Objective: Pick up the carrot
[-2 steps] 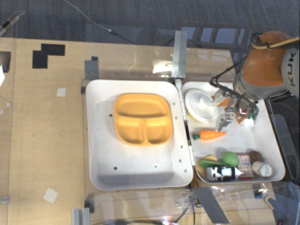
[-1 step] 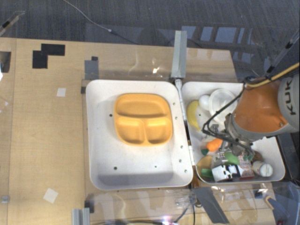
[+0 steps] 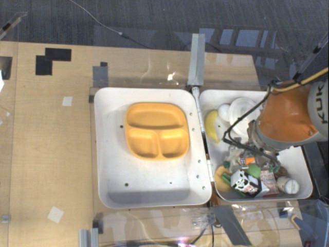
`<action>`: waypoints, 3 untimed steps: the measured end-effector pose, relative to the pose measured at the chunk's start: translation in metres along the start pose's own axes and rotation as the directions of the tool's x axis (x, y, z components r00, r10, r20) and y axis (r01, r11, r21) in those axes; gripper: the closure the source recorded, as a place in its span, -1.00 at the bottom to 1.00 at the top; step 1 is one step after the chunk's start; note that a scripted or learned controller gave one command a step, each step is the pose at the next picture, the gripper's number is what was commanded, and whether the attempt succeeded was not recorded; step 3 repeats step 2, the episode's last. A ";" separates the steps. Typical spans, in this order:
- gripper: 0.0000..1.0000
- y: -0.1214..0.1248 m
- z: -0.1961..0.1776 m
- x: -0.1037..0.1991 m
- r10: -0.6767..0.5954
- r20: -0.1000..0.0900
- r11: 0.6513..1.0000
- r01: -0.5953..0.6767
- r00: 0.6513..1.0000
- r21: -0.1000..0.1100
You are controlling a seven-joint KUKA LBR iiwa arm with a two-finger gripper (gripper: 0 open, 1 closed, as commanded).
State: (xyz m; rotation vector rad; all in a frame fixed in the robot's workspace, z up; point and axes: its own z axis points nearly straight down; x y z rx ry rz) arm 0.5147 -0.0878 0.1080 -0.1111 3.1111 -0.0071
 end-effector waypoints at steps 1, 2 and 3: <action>1.00 0.026 -0.079 -0.002 -0.340 -0.013 0.941 0.339 0.941 -0.010; 1.00 0.015 -0.146 -0.017 -0.682 -0.006 0.732 0.682 0.732 -0.013; 1.00 0.015 -0.146 -0.017 -0.682 -0.006 0.732 0.682 0.732 -0.013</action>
